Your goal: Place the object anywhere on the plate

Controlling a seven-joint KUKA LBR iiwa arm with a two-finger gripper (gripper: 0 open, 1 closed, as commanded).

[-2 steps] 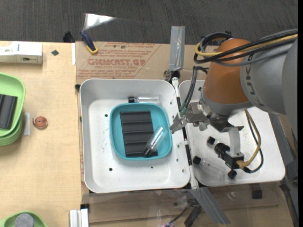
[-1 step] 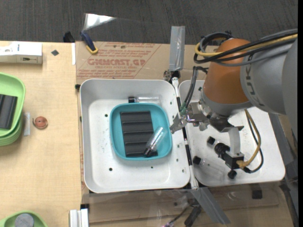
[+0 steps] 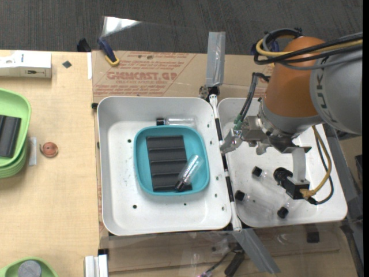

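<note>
Resting at about five o'clock on the teal plate (image 3: pixel 142 154), the clear tube (image 3: pixel 190 169) with its black cap lies slantwise across the black ridged insert (image 3: pixel 164 154), cap end toward six o'clock. I judge the placing step done for this one, since the tube is on the plate and well apart from me. The plate sits in the middle of the left bin (image 3: pixel 106 172). A second clear tube (image 3: pixel 176 121) lies on the bin floor just past the plate's twelve o'clock. Off at three o'clock, across the rims, my arm (image 3: pixel 294 79) hangs over the right bin (image 3: pixel 326 206), where a few small black-capped vials (image 3: pixel 258 172) lie scattered. Whether I am spread or pressed together I cannot tell from this angle. If another piece is wanted, the next move calls for coming down squarely on one vial, as they are small and set apart from each other.
</note>
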